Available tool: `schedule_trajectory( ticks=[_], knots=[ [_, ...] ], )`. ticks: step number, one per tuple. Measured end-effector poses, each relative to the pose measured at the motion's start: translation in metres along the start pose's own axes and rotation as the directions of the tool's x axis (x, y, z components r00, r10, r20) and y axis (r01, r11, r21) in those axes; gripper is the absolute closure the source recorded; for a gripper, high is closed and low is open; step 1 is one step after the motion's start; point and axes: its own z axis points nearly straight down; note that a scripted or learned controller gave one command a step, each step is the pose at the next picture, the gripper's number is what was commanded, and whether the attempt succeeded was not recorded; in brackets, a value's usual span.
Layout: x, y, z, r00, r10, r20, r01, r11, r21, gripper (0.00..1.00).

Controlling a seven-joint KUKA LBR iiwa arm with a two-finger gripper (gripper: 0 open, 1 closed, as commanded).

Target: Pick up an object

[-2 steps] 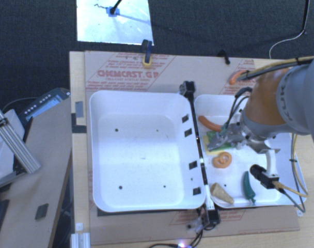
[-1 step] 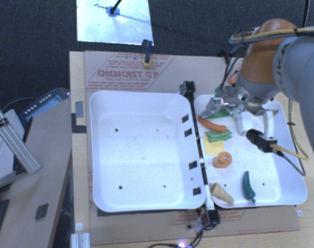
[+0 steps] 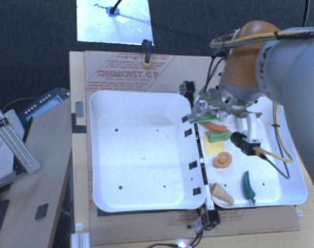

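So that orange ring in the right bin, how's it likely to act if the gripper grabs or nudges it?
The orange ring lies flat on the right bin, so it would probably slide, not roll, when nudged. It looks like a small toy piece, likely light. Its low profile and rounded edge may let fingers slip off. The yellow slab close by could get bumped.

two white bins sit side by side on the bench.
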Motion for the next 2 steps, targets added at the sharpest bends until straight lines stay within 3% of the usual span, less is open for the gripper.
schedule_trajectory(
  ticks=[1, 2],
  knots=[
    [0.058, -0.041, -0.051, 1.0, -0.001, -0.001, 0.001, 1.0, -0.001, 1.0],
    [0.036, -0.051, -0.118, 1.0, 0.008, 0.001, -0.008, 1.0, -0.007, 1.0]
  ],
)
